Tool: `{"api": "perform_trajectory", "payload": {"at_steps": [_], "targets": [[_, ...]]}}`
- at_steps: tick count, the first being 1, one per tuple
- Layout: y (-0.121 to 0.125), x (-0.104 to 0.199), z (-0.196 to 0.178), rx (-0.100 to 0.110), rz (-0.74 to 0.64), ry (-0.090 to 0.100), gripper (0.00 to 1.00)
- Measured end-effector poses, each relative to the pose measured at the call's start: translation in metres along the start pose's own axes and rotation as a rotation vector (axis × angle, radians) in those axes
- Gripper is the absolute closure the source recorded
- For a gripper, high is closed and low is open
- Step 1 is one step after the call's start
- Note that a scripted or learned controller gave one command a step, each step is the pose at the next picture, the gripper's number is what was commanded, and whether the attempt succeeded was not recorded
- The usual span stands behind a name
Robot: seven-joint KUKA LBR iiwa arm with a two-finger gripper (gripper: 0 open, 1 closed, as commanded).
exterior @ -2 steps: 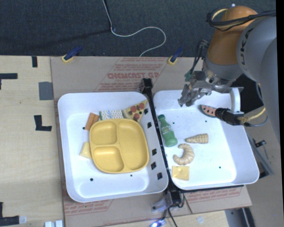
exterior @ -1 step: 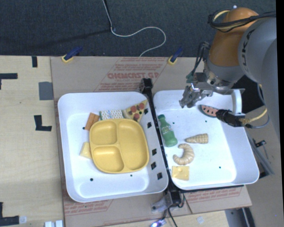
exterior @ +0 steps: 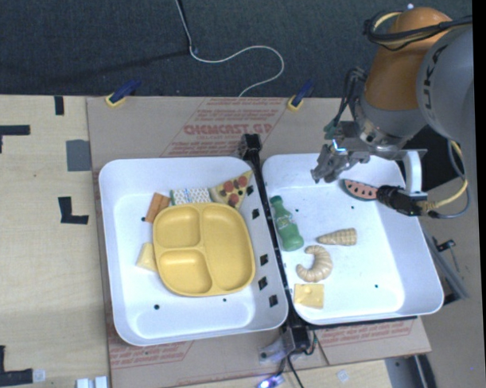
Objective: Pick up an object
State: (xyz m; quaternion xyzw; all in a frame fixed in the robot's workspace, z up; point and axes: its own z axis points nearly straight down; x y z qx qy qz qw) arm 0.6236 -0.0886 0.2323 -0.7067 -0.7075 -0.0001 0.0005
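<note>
gripper hovers over the far left corner of the right bin; cannot tell whether the jaws are apart or together, and nothing is seen between them. watermelon slice lies just right of it. green bottle lies near the bin's left wall, label unreadable. cone, croissant and cheese wedge lie toward the near side. left bin holds a yellow divided plate with small food pieces along its far edge. red print on the cardboard sheet on the tabletop, too blurred to read.
</note>
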Motion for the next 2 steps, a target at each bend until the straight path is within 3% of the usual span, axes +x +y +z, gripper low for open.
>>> {"api": "perform_trajectory", "payload": {"at_steps": [1, 2], "targets": [[0.008, -0.011, 0.013, 0.001, 0.0, -0.002, 1.0], [0.001, 0.003, 0.016, 0.003, 0.0, -0.002, 1.0]]}}
